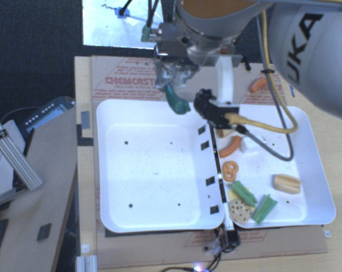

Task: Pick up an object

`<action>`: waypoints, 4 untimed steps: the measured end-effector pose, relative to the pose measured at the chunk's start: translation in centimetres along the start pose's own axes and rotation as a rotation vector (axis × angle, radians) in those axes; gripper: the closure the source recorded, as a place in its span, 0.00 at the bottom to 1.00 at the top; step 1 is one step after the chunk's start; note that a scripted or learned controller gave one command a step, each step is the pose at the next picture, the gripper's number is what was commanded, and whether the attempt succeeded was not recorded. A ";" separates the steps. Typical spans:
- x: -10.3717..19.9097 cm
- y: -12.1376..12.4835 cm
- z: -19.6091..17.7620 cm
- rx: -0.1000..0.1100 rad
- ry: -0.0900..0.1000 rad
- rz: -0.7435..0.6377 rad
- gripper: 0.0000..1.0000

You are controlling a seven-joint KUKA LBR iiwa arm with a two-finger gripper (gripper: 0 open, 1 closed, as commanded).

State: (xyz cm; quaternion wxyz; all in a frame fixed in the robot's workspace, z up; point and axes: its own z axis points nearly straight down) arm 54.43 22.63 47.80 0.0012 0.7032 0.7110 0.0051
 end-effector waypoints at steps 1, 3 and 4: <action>0.8 -4.0 14.5 0.021 -0.009 0.006 1.00; -1.3 -5.7 11.3 0.008 -0.003 0.008 1.00; 0.7 5.4 12.1 -0.002 -0.003 0.011 1.00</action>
